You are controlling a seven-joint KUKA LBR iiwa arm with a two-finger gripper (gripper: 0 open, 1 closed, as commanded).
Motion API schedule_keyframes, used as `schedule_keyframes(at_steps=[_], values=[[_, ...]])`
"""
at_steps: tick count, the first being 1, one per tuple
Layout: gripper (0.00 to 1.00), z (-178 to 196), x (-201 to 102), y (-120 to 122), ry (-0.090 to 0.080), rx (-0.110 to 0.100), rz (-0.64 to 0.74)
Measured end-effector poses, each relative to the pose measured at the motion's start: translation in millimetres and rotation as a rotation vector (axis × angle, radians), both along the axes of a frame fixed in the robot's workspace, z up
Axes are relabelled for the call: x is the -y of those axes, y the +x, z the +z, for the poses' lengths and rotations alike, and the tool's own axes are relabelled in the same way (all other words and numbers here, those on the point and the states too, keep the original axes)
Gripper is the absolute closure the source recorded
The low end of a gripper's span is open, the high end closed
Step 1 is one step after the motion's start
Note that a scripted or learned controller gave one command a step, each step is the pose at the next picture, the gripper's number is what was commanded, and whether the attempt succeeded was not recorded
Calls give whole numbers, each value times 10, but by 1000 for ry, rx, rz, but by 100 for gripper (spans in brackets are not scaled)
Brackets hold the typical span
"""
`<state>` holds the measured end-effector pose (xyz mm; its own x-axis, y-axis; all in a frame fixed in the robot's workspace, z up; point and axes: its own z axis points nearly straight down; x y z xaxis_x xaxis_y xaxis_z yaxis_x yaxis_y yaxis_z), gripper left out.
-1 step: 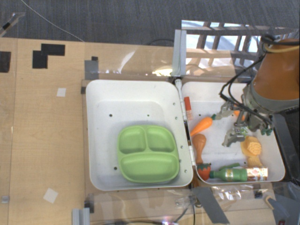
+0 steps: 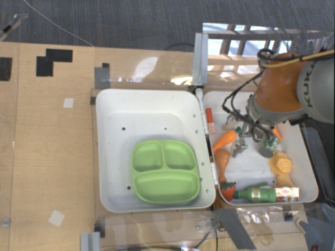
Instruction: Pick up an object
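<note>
Hand (image 2: 250,140) hovers over the right bin (image 2: 310,184), near a tapered orange carrot (image 2: 226,139); finger state unclear. Glossy green bottle (image 2: 266,194) lies lengthwise along the bin's front edge, neck pointing left.

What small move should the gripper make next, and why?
Probably lower straight down and close. The gripper hovers in the right bin beside the carrot, with nothing visibly between its fingers, so no object is picked yet.

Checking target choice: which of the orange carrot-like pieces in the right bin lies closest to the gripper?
The upper carrot, angled just left of the gripper. The darker one lies lower, toward the bottle.
</note>
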<state>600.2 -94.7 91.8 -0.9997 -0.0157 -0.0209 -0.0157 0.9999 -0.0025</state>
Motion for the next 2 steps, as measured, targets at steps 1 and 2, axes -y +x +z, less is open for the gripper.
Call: schedule_keyframes(at_steps=[1,2], values=[[0,-17,-104,-97,0,-5,35],[100,141,-112,-46,-3,12,40]])
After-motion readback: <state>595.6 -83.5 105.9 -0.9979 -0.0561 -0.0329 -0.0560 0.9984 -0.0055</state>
